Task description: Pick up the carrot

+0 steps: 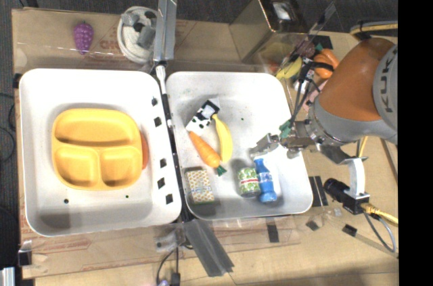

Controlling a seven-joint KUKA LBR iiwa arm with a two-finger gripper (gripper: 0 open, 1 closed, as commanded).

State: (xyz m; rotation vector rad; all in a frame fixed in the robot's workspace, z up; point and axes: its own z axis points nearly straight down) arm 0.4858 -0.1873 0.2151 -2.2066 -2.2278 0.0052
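The orange carrot (205, 149) lies slantwise in the left part of the right bin (237, 92), its green end pointing to the lower right. A yellow banana (224, 138) rests right beside it on the right. My gripper (262, 145) hovers over the right part of the same bin, a short way to the right of the carrot and banana and just above a blue bottle (266, 182). Nothing shows in the gripper. The grey arm with its orange band (358, 85) reaches in from the right.
Also in the right bin are a black-and-white item (202, 115), a green can (248, 181) and a speckled block (199, 185). A yellow divided tray (98, 146) sits in the left bin (34, 102). Purple grapes (83, 36), a white roll (137, 31) and a brown box (274, 14) stand behind the bins.
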